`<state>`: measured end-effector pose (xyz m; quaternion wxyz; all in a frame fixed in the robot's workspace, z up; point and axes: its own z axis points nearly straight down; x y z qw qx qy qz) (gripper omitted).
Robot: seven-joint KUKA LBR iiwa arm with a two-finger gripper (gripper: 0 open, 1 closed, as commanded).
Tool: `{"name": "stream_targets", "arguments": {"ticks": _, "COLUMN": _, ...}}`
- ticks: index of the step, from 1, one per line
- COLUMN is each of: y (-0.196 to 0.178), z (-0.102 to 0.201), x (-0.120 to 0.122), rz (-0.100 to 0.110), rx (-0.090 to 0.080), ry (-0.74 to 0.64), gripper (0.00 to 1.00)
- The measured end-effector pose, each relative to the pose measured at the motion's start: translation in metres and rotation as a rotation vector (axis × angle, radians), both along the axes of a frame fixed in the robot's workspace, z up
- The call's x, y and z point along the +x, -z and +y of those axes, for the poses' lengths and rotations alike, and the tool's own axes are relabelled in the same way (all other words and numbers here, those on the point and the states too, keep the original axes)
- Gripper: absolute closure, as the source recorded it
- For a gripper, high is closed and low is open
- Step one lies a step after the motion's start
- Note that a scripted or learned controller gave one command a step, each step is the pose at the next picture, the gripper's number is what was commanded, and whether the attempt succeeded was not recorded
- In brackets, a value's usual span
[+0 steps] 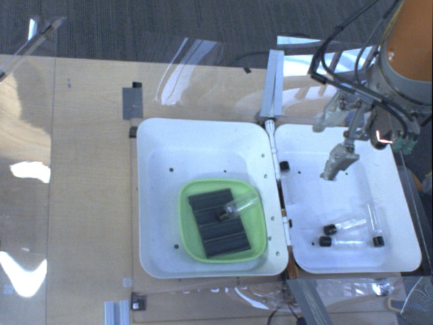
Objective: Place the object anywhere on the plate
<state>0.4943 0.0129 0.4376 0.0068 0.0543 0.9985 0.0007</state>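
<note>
A green plate (pixel 185 217) lies in the left bin (pixel 155 181). On it rest dark grey ribbed blocks (pixel 218 230) and a clear vial with a dark cap (pixel 236 207), which lies across the blocks' upper right part. My gripper (pixel 336 166) hangs over the upper middle of the right bin (pixel 399 181), well right of the plate, and nothing shows in it. Three clear vials with black caps lie below it near the right bin's front: one (pixel 346 227), one (pixel 338 241) and one (pixel 374 226).
A small black piece (pixel 285 166) sits by the right bin's left wall. The ridge (pixel 277 181) between the two bins runs between gripper and plate. Cables (pixel 352 53) and the orange-banded arm (pixel 409 32) come in from the upper right.
</note>
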Motion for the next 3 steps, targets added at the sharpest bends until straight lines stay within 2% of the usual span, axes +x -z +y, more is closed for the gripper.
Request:
{"name": "stream_targets", "arguments": {"ticks": 1, "y": 0.000, "z": -0.047, "x": -0.005, "rz": 0.000, "rx": -0.006, "ry": -0.339, "gripper": 0.00}}
{"name": "stream_targets", "arguments": {"ticks": 2, "y": 0.000, "z": -0.077, "x": 0.003, "rz": 0.000, "rx": -0.010, "ry": -0.591, "gripper": 0.00}}
{"name": "stream_targets", "arguments": {"ticks": 3, "y": 0.000, "z": -0.128, "x": 0.007, "rz": 0.001, "rx": -0.016, "ry": -1.011, "gripper": 0.00}}
